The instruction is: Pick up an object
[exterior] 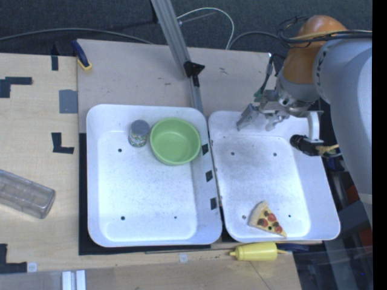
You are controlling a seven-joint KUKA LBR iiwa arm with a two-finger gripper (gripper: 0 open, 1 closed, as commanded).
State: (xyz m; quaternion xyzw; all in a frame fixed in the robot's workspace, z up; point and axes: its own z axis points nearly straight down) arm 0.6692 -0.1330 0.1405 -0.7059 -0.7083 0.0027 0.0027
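My gripper [258,121] hangs over the far edge of the right bin [314,180], its two grey fingers [245,118] spread apart and open with nothing between them. A toy pizza slice [265,218] lies in the near part of that bin, well away from the gripper. In the left bin [145,222], a green bowl [175,141] sits at the far side. A small grey-topped can [138,133] stands upright just left of the bowl.
A yellow squeeze bottle [256,252] lies on the bench just outside the right bin's near rim. A clear plastic container [23,193] rests on the bench at far left. A metal pole [175,38] slants over the back.
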